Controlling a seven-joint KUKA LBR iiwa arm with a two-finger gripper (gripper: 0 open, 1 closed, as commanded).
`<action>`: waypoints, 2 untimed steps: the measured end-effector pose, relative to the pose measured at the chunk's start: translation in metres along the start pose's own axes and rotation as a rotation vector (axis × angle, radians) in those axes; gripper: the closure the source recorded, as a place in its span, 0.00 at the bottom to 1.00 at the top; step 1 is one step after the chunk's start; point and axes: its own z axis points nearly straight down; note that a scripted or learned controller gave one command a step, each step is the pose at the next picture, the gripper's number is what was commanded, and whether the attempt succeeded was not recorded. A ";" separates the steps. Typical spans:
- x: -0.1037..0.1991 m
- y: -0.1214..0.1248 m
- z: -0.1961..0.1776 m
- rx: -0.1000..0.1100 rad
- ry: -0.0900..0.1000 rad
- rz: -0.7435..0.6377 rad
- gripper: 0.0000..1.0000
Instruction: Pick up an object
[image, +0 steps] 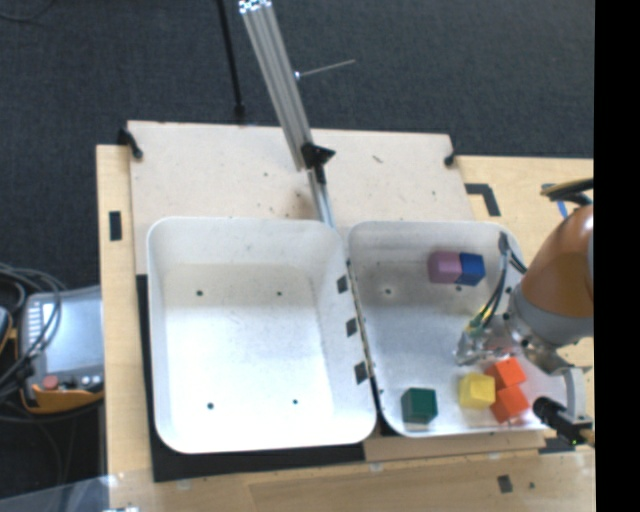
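The right bin (400, 300) holds several small blocks. A pink block (444, 266) and a blue block (472, 268) touch each other at its far side. A green block (419, 405) lies near the front wall. A yellow block (477, 390) sits beside two orange blocks (510, 372) (511, 402) at the front right. My gripper (482, 343) hangs low over the right part of this bin, just above and behind the yellow and orange blocks. The wrist and cables hide how its tips stand.
The left bin (250, 330) stands beside the right one. A slanted metal pole (285, 90) rises from the back of the bench. A control pendant (60, 350) with cables lies off the bench's left edge.
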 end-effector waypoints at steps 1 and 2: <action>-0.002 0.001 -0.064 0.002 0.000 -0.013 1.00; -0.010 0.004 -0.110 0.003 0.000 -0.013 1.00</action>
